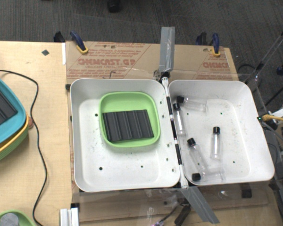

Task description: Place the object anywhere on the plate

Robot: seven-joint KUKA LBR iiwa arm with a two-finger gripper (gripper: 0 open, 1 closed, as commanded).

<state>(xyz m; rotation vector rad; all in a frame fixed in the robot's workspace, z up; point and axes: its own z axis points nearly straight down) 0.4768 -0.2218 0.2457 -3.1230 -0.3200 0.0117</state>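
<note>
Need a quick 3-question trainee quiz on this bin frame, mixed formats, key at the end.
1. True or false: the green plate sits in the left bin.
2. Which bin holds the clear vials with black caps, such as the vial near its middle? A) left B) right C) both
3. Fill in: a dark ribbed ___ lies on the plate.

Key: 1 true. 2 B, the right bin. 3 insert, a flat ridged panel covering the plate's middle.
</note>
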